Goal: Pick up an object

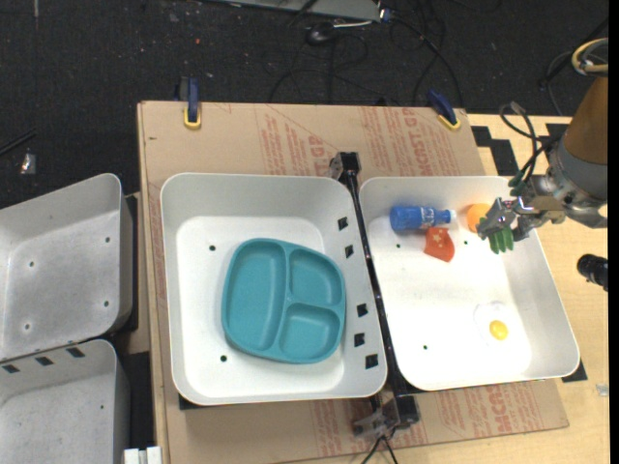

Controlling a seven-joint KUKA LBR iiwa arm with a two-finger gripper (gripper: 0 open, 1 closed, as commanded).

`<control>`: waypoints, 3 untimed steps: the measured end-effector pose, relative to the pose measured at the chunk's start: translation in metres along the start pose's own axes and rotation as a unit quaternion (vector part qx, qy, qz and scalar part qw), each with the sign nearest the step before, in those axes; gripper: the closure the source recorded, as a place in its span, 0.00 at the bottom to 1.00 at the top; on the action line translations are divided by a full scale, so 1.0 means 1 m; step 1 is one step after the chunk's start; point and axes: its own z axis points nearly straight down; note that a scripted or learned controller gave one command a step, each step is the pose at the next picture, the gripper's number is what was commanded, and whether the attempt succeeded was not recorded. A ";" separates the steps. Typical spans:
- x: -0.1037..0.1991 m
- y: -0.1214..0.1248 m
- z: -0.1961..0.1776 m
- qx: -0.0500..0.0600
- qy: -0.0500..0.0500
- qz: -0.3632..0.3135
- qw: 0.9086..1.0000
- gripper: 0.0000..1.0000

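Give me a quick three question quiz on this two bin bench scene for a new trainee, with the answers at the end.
1. True or false: the teal divided plate lies in the left bin.
2. Which item lies nearest the gripper in the right bin? A) blue bottle B) orange ball C) fried egg toy
3. Fill in: just below the blue bottle lies a small ___ object.

Key: 1 true. 2 B. 3 red: the red object.
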 end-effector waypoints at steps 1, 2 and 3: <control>0.000 0.001 -0.038 0.000 0.000 0.000 1.000 1.00; 0.060 -0.005 -0.027 0.004 0.002 -0.003 1.000 1.00; 0.112 -0.025 -0.021 0.004 0.002 -0.002 1.000 1.00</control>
